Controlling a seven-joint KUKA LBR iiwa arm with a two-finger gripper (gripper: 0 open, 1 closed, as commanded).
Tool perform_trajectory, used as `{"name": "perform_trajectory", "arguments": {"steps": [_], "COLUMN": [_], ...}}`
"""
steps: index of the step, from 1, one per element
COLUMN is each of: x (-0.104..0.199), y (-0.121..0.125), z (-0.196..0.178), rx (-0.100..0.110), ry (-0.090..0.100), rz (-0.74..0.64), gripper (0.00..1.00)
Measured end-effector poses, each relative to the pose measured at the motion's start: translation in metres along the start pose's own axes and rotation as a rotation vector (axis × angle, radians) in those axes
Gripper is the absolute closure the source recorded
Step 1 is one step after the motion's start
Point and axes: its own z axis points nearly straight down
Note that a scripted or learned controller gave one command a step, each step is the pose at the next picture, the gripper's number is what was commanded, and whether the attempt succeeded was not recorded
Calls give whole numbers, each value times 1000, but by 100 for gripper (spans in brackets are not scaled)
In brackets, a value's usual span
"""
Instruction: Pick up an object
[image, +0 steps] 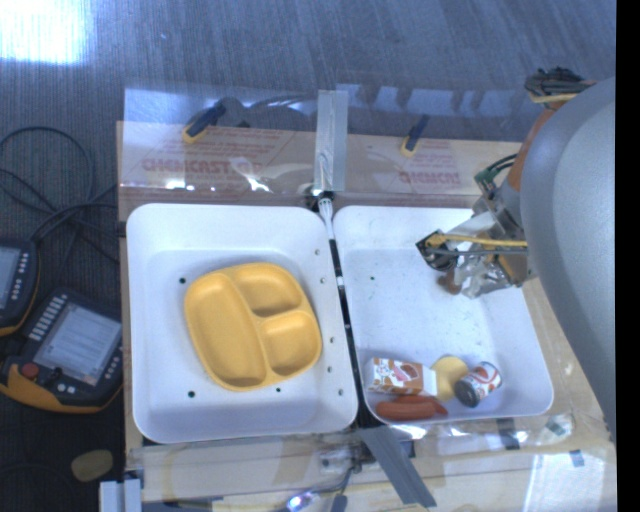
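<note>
Left of the bench, two pendants (62, 350) lie on the floor with black cables (40, 190) running above them.

The left bin (150, 260) contains one yellow tray (252, 325). The tray has three compartments, lies flat near the bin centre and is turned at a slant to the bin walls.

A metal divider (330, 140) stands behind the gap between the two bins. Clear sheeting with two yellow clamps (203, 121) covers the board behind the bins.

The right bin (400, 300) holds four items, all grouped along its near wall:
- A carton (397, 376) with orange print, lying flat.
- A red sausage (412, 407), just in front of the carton and against the near wall.
- A yellow round piece (450, 370), just beside the carton on its right.
- A can (478, 383) with red and white markings, lying on its side, touching or nearly touching the yellow piece.

The gripper (470, 270) is over the far right part of the right bin, well apart from the four items. Nothing is visible between its fingers; whether they are parted or closed cannot be told. The arm (575, 220) enters from the right, with its orange band partly visible at the wrist.
</note>
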Motion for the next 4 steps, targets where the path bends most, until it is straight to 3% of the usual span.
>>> {"name": "perform_trajectory", "arguments": {"steps": [1,2,3,4], "x": [-10,-99,-76,-75], "y": [19,43,-35,-14], "z": [42,76,36,123], "rx": [0,3,5,-4], "ry": [-1,0,1,22], "rz": [30,-10,63,-4], "gripper": [100,100,100,100]}}
